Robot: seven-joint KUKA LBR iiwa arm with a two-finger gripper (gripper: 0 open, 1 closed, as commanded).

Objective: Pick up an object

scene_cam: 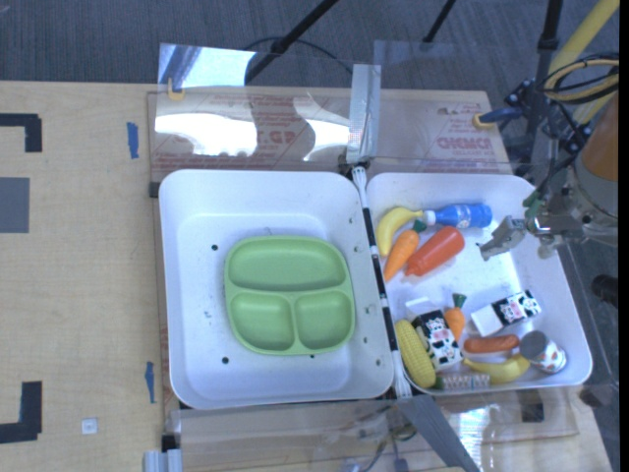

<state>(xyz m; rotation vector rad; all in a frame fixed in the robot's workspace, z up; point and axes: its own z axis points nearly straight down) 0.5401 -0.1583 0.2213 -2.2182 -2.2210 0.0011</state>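
The right bin (562, 293) holds several toy foods. At its far left lie a yellow banana (390, 225), an orange carrot (401, 253) and a red-orange pepper (436, 251), with a blue bottle (463, 214) behind them. Near the front lie a corn cob (415, 353), a cow-patterned box (438, 341), a small carrot (456, 320), a white block (486, 320), a cow-patterned cube (518, 308), a red sausage (489, 343) and a second banana (497, 369). My gripper (520, 243) hangs open over the bin's right middle, right of the pepper, with nothing between its fingers.
The left bin (187, 264) holds a green divided plate (290, 294). A raised divider (371, 264) runs between the two bins. A grey round object (536, 346) lies at the right bin's front right corner. Cables and a stand crowd the far right.
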